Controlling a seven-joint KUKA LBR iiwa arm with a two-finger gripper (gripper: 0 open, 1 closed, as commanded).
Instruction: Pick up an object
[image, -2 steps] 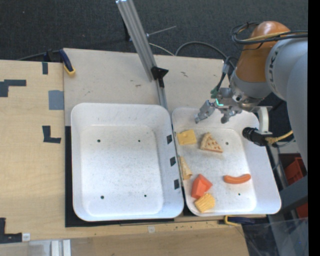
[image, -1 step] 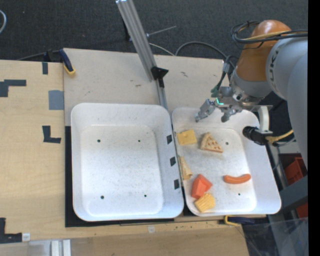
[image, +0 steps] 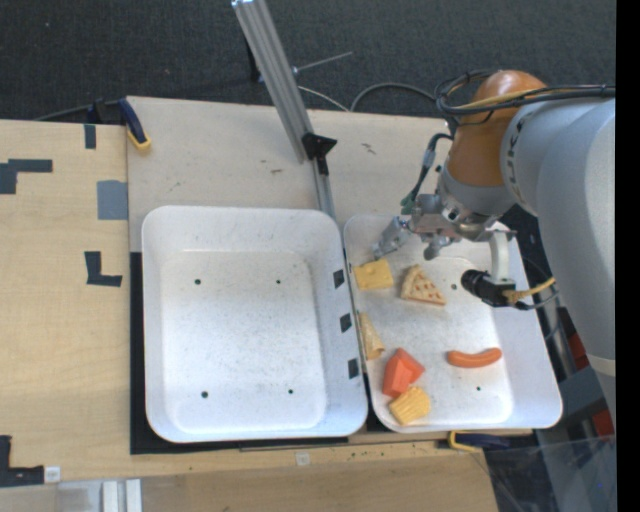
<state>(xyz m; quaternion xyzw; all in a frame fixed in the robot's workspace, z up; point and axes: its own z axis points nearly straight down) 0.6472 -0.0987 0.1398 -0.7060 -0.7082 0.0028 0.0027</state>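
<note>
Light wood bench (image: 60, 330) with some grey tape marks on it, dark carpet behind, and two shallow white bins sitting side by side. The left bin (image: 240, 320) has just specks and a few dots on its floor. The right bin (image: 520, 395) has all the toy food. There's a yellow cheese cube (image: 374, 275) near the top left, and just beside it a pizza slice wedge (image: 423, 288) with red spots, its tip pointing up toward the back. An orange-red sausage (image: 474, 357) lies with its long axis running roughly left-right, slightly curved. Lower down are a red chunk (image: 402, 371) and a yellow ridged piece (image: 410, 405) touching it, plus a pale strip (image: 370, 335) along the left wall.

The gripper (image: 415, 238) hangs over the bin's back edge, fingers spread apart, nothing between them.
</note>
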